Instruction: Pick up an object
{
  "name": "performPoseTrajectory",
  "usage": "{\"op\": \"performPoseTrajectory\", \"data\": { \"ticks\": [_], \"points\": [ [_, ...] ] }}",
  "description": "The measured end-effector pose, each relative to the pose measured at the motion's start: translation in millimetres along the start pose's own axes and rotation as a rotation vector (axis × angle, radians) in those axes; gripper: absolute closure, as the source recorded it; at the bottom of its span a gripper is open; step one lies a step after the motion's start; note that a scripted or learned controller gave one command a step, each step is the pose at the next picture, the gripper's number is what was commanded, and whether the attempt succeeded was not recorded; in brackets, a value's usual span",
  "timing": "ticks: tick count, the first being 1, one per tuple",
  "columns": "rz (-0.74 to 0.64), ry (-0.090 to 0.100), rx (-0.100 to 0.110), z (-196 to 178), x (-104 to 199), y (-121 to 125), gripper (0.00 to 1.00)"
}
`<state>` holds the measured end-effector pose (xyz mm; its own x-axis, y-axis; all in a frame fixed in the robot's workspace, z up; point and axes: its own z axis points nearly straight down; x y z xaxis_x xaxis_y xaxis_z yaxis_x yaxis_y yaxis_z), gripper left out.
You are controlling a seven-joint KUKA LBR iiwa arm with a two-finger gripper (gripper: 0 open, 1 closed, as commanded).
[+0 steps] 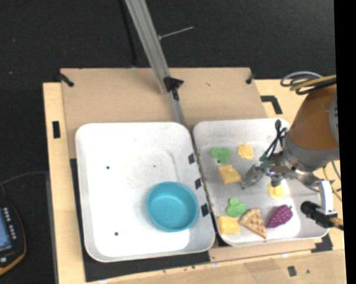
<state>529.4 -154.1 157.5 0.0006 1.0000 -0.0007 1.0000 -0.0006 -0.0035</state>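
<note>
The right bin [257,128] holds several toy foods. A green leafy piece [221,155] and a small yellow piece [245,151] lie at the back. A yellow cheese wedge [229,174] sits in the middle. Along the front are a second green piece [235,208], a yellow block [229,225], a pizza slice [253,222] and purple grapes [279,216]. My gripper [249,178] hangs low over the bin's middle, just right of the cheese wedge and apart from it. Another yellow piece [277,190] lies to the right of the gripper, beneath the wrist.
The left bin [119,153] holds a blue bowl [171,206] near its front right corner. A grey pole [156,57] slants in from the top to the gap between the bins. The arm's orange band [311,121] covers the right bin's far right side.
</note>
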Motion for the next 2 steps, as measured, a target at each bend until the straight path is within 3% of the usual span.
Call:
{"op": "performPoseTrajectory", "data": {
  "ticks": [1, 2],
  "points": [
    [0.001, 0.000, 0.000, 53, -1, -1, 0.00],
    [0.008, -0.001, -0.009, 39, -2, 2, 1.00]
  ]
}}
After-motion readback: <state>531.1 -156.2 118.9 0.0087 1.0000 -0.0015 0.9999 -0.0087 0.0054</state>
